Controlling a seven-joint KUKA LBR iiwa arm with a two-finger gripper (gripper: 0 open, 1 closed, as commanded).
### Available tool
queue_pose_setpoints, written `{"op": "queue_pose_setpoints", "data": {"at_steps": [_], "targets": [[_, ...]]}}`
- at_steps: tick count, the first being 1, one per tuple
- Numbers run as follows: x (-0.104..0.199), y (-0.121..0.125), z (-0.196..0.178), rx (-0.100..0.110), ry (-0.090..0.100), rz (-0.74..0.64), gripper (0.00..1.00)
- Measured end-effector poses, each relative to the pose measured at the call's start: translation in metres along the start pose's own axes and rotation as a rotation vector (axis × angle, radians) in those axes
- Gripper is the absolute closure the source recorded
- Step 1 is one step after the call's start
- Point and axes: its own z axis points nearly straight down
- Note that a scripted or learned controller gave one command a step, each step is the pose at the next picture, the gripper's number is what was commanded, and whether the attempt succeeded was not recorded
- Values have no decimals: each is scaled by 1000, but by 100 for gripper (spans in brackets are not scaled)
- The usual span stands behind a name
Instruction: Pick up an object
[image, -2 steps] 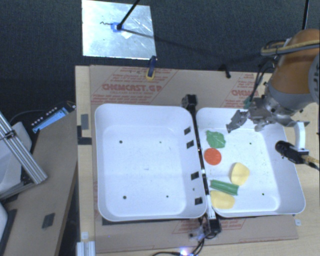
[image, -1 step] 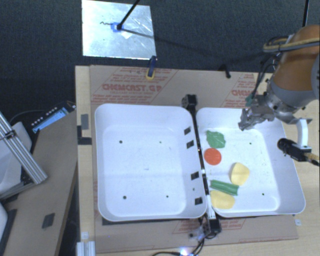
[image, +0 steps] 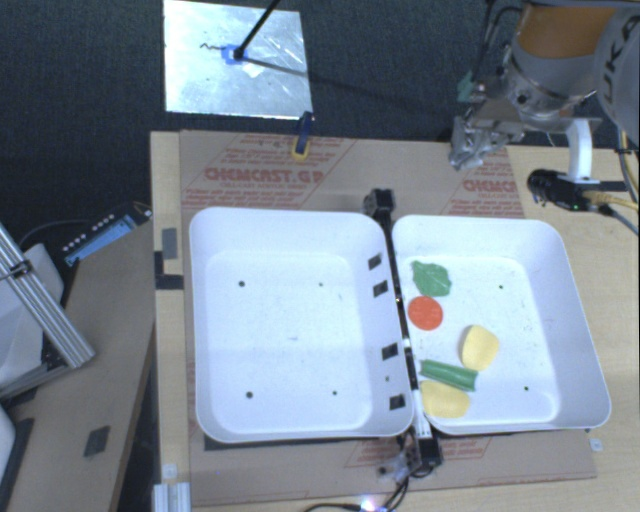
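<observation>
We look down on a bench covered by a printed cardboard sheet (image: 260, 172), with two shallow white bins side by side on it. The gripper (image: 470, 150) hangs above the cardboard beyond the far rim of the right bin (image: 575, 300), holding nothing; how it is set we cannot tell. Below it, in the right bin's left half, lie a dark green piece (image: 432, 277), then a round orange-red piece (image: 426, 313) just beside it, a yellow piece (image: 480, 347) to the right, a long green piece (image: 449, 375), and another yellow piece (image: 445, 401) touching it at the near rim. The left bin (image: 215, 300) sits alongside.
</observation>
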Motion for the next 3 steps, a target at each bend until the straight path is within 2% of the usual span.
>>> {"op": "queue_pose_setpoints", "data": {"at_steps": [1, 3], "targets": [[44, 0, -42, 10, 2, 3, 100], [121, 2, -116, 12, 1, 6, 100]]}}
